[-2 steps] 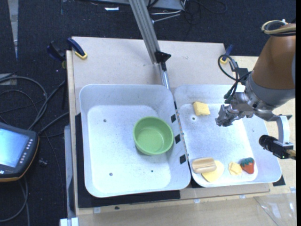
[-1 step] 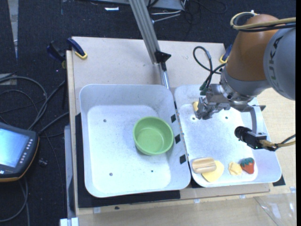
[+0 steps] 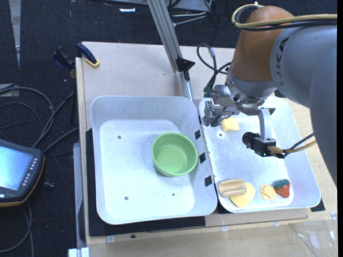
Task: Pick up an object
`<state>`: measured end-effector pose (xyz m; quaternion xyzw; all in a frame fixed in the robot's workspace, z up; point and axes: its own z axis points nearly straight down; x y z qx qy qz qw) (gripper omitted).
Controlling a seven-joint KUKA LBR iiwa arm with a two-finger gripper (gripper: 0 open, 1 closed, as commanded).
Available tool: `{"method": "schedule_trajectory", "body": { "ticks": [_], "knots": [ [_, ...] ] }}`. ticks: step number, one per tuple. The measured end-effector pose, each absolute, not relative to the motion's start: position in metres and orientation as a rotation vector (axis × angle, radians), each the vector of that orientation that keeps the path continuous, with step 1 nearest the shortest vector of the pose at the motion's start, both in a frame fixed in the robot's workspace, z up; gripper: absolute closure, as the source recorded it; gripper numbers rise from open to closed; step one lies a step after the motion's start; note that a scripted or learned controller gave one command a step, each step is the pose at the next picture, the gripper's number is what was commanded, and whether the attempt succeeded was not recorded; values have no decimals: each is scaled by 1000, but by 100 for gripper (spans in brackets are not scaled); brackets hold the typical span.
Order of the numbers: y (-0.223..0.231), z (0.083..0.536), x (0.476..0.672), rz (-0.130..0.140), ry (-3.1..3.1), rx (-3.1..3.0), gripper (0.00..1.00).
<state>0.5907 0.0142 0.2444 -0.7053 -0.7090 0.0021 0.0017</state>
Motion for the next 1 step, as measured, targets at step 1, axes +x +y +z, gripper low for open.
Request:
{"method": "schedule_trajectory", "body": {
  "ticks": [1],
  "knots": [
    [70, 241, 618, 6, -2226, -2212, 100]
  ]
}}
